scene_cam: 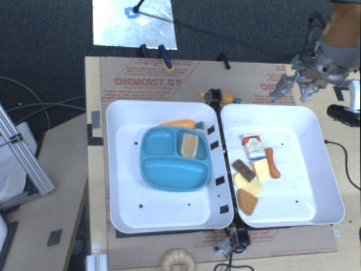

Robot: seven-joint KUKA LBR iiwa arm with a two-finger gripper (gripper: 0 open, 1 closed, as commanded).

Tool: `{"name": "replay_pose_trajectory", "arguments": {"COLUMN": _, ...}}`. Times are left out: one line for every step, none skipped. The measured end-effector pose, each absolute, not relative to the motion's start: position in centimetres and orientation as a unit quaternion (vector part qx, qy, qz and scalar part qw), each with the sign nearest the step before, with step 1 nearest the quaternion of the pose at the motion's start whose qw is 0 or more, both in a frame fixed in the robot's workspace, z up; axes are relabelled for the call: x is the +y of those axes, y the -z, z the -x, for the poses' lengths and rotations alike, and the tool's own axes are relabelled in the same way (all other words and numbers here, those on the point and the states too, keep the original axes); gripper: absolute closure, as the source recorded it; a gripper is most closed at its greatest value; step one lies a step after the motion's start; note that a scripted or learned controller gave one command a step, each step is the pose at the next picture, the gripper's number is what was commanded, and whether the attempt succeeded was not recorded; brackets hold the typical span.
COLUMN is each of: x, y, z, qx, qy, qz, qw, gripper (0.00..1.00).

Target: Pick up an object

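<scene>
Cardboard-topped bench (pixel 146 78), dark carpet (pixel 45 33) beyond.

Pretty bright, even overhead light, soft shadows, glare off the shiny sheet (pixel 134 14) up top, slightly grainy overall.

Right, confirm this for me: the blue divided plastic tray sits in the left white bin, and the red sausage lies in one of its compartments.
Not quite. The blue divided plastic tray does sit in the left white bin, but the red sausage lies in the right white bin, beside the yellow cheese slice. The camera view shows it.
</scene>
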State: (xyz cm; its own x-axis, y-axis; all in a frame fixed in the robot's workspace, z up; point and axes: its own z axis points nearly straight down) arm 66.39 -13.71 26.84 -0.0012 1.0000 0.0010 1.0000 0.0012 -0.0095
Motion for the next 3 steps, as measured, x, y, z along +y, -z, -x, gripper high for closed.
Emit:
{"name": "replay_pose_trajectory", "arguments": {"x": -13.7, "y": -27.6, "z": -66.6, "qx": -0.708, "qy": 0.0007, "qz": 0.706, "qw": -0.001, "gripper": 0.0}}
{"name": "replay_pose_trajectory", "arguments": {"x": -13.8, "y": -23.5, "z": -66.7, "qx": -0.708, "qy": -0.0006, "qz": 0.706, "qw": 0.0, "gripper": 0.0}}
{"name": "replay_pose_trajectory", "arguments": {"x": -13.5, "y": -18.6, "z": -66.3, "qx": -0.708, "qy": -0.0008, "qz": 0.707, "qw": 0.001, "gripper": 0.0}}
